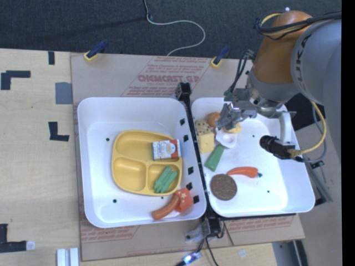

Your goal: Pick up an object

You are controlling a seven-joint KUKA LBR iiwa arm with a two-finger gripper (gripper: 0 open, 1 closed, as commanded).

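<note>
My pincer (228,121) sits low over the far left part of the right bin (288,195), above a cluster of small toy foods: a yellow cheese wedge (205,143), a white piece (226,139) and a green block (214,157). I cannot tell its state, nor whether it grips anything. Nearer the front lie a brown patty (223,187) and an orange carrot (242,172). The left bin (94,204) bears a yellow divided tray (130,173).
</note>
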